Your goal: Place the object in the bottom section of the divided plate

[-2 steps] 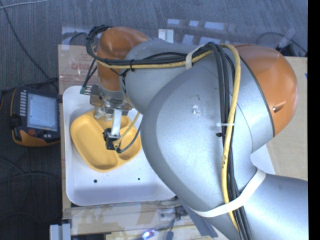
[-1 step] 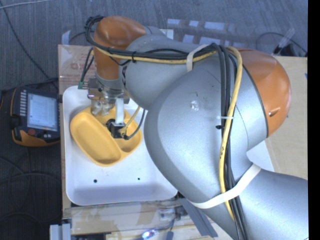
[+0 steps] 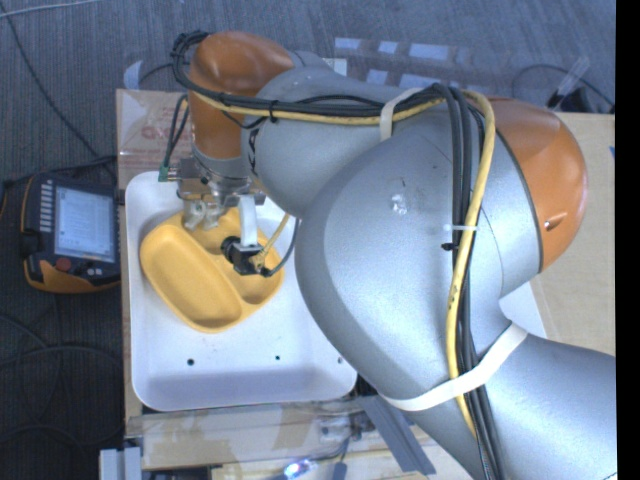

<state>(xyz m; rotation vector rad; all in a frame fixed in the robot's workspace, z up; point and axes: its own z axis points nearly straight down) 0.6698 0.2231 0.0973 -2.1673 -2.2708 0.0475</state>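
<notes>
Where carpet shows, grey floor (image 3: 420, 8).

You've got a teach pendant (image 3: 68, 236) on the grey carpet (image 3: 80, 68) left of the bench, screen lit (orange casing). A thin cable (image 3: 100, 0) snakes across the carpet up top. White bin (image 3: 230, 373) sits on the bench.

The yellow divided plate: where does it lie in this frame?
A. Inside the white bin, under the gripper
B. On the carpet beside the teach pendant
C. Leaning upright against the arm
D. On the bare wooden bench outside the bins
A. The yellow divided plate lies flat on the floor of the shallow white bin, in its upper left part, with the gripper directly over the plate's upper rim.
</notes>
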